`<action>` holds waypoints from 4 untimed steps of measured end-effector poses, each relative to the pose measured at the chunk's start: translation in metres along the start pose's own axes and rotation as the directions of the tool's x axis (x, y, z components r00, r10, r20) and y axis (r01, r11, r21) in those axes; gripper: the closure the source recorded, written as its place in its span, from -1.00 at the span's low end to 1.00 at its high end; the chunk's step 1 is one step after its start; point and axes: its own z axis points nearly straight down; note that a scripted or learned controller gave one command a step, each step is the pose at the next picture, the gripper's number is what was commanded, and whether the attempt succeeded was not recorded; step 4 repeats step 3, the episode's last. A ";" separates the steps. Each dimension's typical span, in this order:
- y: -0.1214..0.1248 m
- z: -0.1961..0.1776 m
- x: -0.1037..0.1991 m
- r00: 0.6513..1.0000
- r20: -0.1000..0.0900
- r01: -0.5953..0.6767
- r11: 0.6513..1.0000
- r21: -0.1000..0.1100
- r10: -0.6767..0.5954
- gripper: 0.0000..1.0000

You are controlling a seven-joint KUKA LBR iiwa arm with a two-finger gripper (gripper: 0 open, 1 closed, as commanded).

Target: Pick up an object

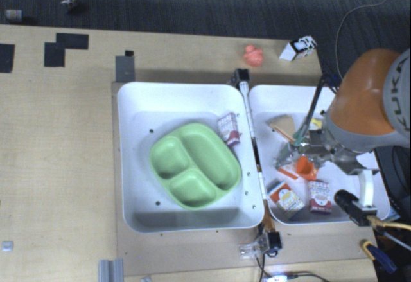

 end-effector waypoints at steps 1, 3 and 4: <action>0.036 0.118 -0.052 1.000 0.002 -0.001 1.000 -0.007 0.001 -1.00; 0.000 0.021 0.006 1.000 0.000 0.001 1.000 0.000 -0.001 1.00; 0.000 0.021 0.006 1.000 0.000 0.001 1.000 0.000 -0.001 1.00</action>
